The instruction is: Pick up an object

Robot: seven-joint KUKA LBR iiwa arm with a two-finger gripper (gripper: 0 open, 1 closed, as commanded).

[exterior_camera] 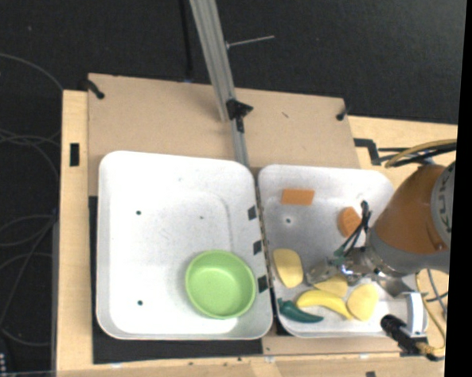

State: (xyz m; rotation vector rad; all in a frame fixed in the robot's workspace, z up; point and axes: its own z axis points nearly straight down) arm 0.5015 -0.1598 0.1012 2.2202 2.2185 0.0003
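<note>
Left bin carries a green bowl near its front right corner. Arm hangs low over the right bin, gripper down among a banana and yellow pieces; its grip, cannot tell.

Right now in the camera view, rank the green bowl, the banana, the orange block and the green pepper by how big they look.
1. green bowl, clearly the largest.
2. banana.
3. orange block and green pepper look about alike; the pepper is partly hidden by the banana, so I won't rank them.
</note>
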